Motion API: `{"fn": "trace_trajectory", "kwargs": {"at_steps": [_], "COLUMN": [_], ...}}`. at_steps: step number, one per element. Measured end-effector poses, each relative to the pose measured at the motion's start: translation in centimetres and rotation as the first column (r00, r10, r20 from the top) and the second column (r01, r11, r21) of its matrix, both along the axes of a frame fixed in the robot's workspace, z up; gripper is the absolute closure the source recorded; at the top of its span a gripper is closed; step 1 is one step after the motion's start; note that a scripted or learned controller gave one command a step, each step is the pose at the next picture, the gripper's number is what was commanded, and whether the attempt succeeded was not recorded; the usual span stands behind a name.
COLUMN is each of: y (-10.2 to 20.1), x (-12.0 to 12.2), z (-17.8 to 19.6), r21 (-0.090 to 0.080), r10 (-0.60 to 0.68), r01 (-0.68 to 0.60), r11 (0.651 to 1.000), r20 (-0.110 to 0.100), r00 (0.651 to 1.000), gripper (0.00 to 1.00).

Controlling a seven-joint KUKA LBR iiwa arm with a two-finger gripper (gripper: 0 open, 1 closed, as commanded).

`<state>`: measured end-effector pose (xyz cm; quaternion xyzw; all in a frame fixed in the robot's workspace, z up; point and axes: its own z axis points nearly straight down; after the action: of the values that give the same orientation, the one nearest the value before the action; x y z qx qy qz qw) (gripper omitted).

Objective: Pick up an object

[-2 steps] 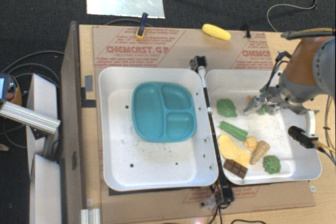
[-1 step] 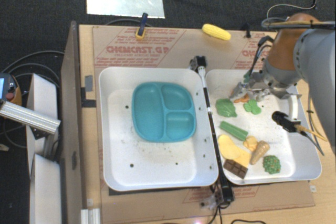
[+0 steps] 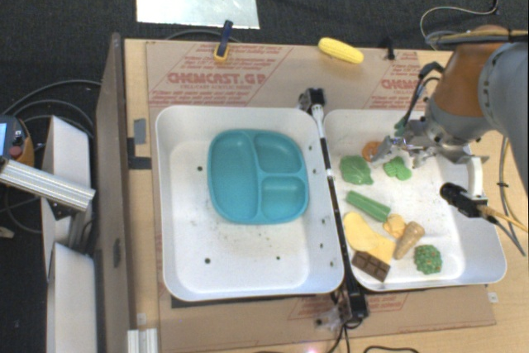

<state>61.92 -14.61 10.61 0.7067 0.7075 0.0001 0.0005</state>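
The right bin [image 3: 463, 240] holds several toy foods: a green leafy piece [image 3: 355, 170], a small green piece [image 3: 398, 170], an orange piece [image 3: 372, 150], a green stick [image 3: 367, 205], a yellow slab [image 3: 368, 232], a tan cone [image 3: 407, 240], a broccoli floret [image 3: 427, 259] and a brown chocolate bar [image 3: 370, 265]. My gripper [image 3: 397, 146] hangs low over the back of this bin, just above the small green piece and right of the orange piece. Nothing shows in its grasp.
The left bin [image 3: 186, 260] carries a teal divided plate [image 3: 257, 177]. A yellow toy [image 3: 340, 50] lies on the cardboard behind the bins. A black fitting [image 3: 459, 198] on the arm sticks out over the right bin's right side.
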Motion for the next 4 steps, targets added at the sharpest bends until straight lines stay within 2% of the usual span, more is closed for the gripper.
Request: {"fn": "trace_trajectory", "kwargs": {"at_steps": [1, 2, 3, 4], "y": [2.4, 1.0, 0.1, 2.3], "x": [4.9, 3.7, 5.1, 1.2], "z": [-2.1, -2.1, -0.3, -1.6], "r21": [0.000, -0.001, -0.001, 0.001], "r10": [0.006, 0.000, 0.003, 0.000], "r01": [-0.006, 0.000, -0.003, 0.000], "r11": [1.000, 1.000, 1.000, 1.000], "r20": [0.006, 0.000, 0.004, -0.003], "r00": [1.000, 1.000, 1.000, 1.000], "gripper": [0.00, 0.00, 0.00, 0.00]}}
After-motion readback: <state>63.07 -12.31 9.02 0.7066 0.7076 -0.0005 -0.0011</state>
